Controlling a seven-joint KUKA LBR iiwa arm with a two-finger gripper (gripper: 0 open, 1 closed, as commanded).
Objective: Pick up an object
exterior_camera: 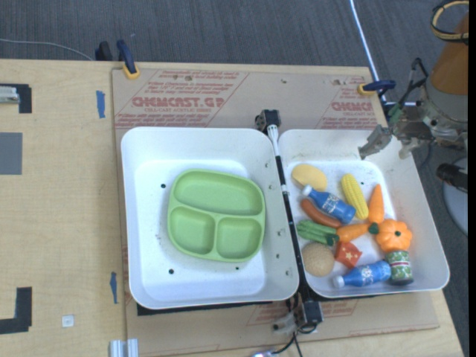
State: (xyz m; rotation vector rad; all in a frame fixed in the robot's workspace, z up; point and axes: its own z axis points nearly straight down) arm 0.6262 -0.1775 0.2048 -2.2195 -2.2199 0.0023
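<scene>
The gripper (387, 141) hangs over the far right corner of the right bin (430, 222), and whether it is apart or together cannot be told from this slant; nothing shows between its tips. The toys lie nearer and to its left, well apart from it: a yellow lemon (309, 175), a corn cob (354, 195), a carrot (376, 203), a blue bottle (330, 205) lying across a hot dog (320, 215), a small pumpkin (393, 234) and a second blue bottle (364, 275) at the near edge. The arm (450, 80) reaches in from the right, its orange band high at the far right. The left bin (141, 199) holds a green divided plate (216, 216).
</scene>
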